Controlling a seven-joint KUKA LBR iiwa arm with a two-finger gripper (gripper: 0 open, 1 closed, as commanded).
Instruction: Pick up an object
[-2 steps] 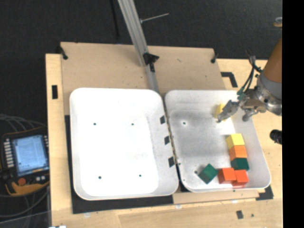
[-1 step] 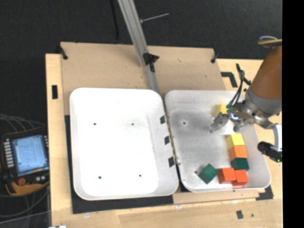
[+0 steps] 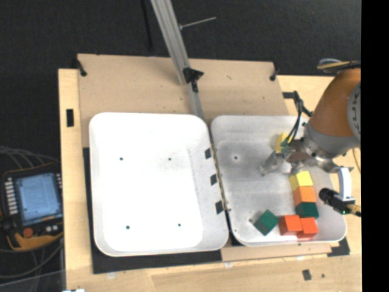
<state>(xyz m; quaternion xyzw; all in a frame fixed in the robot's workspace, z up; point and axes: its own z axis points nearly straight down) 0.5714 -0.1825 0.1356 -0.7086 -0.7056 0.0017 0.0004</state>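
Camera view: gripper [image 3: 271,161] over smooth bin [image 3: 243,139]; cubic blocks [image 3: 302,202]

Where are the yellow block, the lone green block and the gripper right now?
yellow block [image 3: 301,179], camera view, on its top face.
lone green block [image 3: 265,221], camera view, middle of its tilted top face.
gripper [image 3: 271,163], camera view, by the grey fingertips over the right bin.

Even, bright light from above washes out the two shallow white plastic bins [image 3: 149,181], the left one nearly featureless with glare. Shadows are soft and short under the small coloured blocks [image 3: 301,205]. The picture is slightly soft and grainy, darkest over the black floor [image 3: 61,17].
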